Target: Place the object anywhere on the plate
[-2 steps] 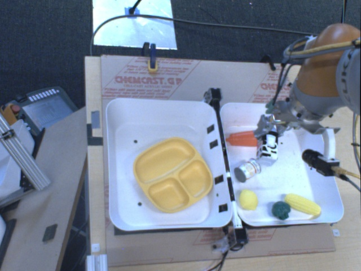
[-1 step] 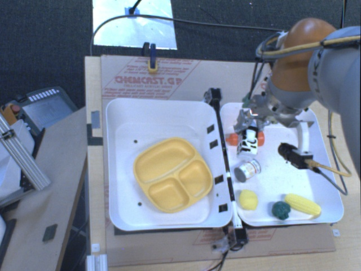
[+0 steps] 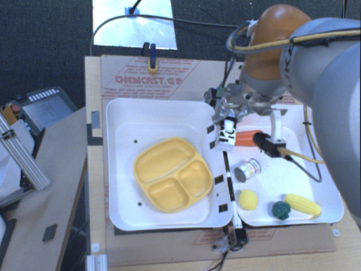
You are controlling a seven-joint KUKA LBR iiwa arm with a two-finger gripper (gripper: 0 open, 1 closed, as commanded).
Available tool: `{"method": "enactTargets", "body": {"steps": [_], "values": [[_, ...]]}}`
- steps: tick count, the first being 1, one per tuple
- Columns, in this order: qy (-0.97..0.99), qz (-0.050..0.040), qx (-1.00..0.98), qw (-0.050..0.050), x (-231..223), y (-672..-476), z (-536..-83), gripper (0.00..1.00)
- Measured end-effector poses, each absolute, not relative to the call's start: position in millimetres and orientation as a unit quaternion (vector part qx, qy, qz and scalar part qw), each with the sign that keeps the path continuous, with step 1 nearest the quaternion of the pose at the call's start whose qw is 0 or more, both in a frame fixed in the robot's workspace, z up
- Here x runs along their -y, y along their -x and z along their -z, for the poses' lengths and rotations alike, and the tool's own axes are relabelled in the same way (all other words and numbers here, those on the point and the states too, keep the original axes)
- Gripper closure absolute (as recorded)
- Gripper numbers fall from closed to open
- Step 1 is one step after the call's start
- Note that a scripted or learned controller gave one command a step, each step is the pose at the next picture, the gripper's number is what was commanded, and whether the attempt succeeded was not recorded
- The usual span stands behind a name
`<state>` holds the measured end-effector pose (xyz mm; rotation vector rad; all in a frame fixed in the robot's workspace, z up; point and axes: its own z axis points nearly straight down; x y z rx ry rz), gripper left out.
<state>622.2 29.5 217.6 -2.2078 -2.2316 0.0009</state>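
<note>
The gripper hangs over the bins' shared wall — grip state cannot be told. The orange object beside it looks light, rigid, smooth — grasp across its middle, then carry to the yellow plate.

Bright, even overhead light; glare on the white bins, soft shadows, slightly grainy focus.

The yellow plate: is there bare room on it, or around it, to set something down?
All three hollows of the yellow plate are bare. The left bin has open white floor along its far and left sides. The right bin is crowded: can, lemon, broccoli and corn near, the pincer over its far-left corner.
</note>
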Motion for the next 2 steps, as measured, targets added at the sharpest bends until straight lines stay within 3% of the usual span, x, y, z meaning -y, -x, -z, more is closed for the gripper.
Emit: {"method": "enactTargets", "body": {"steps": [1, 2], "values": [[0.703, 0.0000, 0.711, 0.001, -86, -644.2, -225, 1.00], [0.704, -0.0013, 0.710, 0.001, -130, -652.3, -218, 1.00]]}}
